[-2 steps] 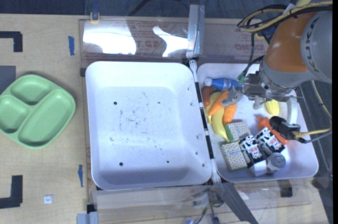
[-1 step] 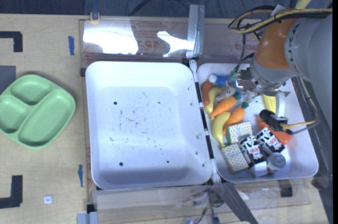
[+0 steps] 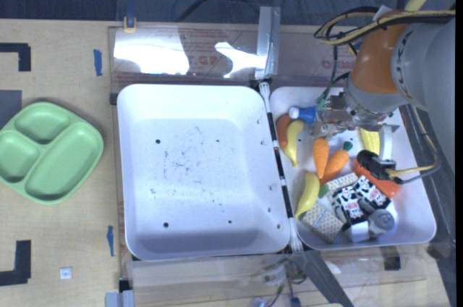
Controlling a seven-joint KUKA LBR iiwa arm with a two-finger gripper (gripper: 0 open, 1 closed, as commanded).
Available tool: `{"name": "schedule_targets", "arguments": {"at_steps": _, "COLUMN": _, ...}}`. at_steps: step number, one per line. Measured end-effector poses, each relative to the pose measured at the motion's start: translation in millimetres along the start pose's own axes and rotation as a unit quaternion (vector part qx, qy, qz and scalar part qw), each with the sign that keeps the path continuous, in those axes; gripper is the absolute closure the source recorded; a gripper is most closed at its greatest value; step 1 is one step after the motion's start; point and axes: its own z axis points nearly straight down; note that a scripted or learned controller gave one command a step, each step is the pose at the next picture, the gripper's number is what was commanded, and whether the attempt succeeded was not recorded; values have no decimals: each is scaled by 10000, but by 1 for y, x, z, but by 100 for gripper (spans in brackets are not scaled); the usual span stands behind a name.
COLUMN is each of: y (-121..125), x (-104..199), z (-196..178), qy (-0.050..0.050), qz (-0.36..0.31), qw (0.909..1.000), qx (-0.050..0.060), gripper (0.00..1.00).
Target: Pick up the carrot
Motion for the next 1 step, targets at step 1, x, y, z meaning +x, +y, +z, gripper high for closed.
{"name": "schedule_targets", "arguments": {"at_steps": 1, "y": 42, "x": 51, "z": -87, "qy": 2, "qz": -788, "qw": 9969, "qx": 26, "gripper": 100}}
